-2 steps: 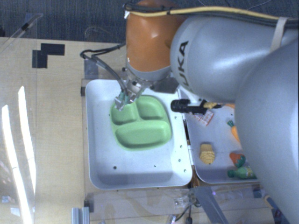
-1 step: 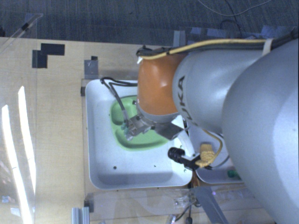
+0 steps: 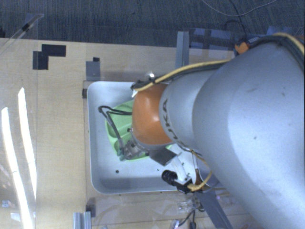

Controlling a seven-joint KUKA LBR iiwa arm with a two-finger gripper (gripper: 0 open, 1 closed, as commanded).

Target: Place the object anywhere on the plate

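The arm (image 3: 228,128) hangs over the left white bin (image 3: 102,175), covering most of the green plate (image 3: 121,111). The pincer's state cannot be told. The object itself is hidden, so its handling can't be judged.

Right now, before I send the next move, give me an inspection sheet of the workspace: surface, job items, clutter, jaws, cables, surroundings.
Surface: light wooden bench bearing a shallow white bin.
Job's things: green plate lies in the bin, mostly covered by the arm; the object to place cannot be made out.
Clutter: nothing seen on the bare part of the bin floor.
Grippers: the arm hangs over the plate; its orange band blocks the view, so the state of the jaws cannot be told.
Cables: yellow cable runs along the arm; black cable loops over the plate.
Surroundings: dark carpet beyond the bench, with a thin wire lying on it.
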